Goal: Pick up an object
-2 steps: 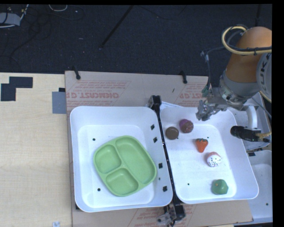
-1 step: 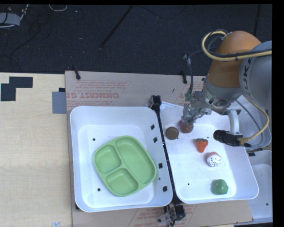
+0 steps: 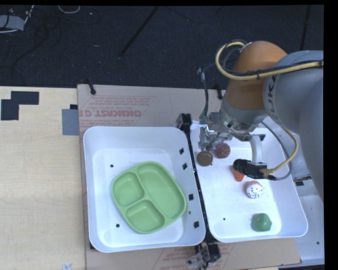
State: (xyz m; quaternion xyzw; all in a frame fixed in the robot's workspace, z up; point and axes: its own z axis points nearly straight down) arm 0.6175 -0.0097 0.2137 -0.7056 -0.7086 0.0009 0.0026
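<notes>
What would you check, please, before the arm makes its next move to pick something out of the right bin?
1. Gripper is over the right bin: ok.
2. A target lies near it: ok, a brown round object and a dark purple object sit just beside it.
3. Something is held between its fingers: cannot tell.
4. Other candidates lie apart from each other: ok, the white speckled ball and green object each stand alone.
5. Green divided plate lies in the left bin, out of the way: ok.

You've got a light wood bench (image 3: 37, 184) with grey patches (image 3: 69, 121), cardboard sheet (image 3: 137, 105) on it, dark floor (image 3: 132, 42) with cables (image 3: 68, 8) behind the bench.
</notes>
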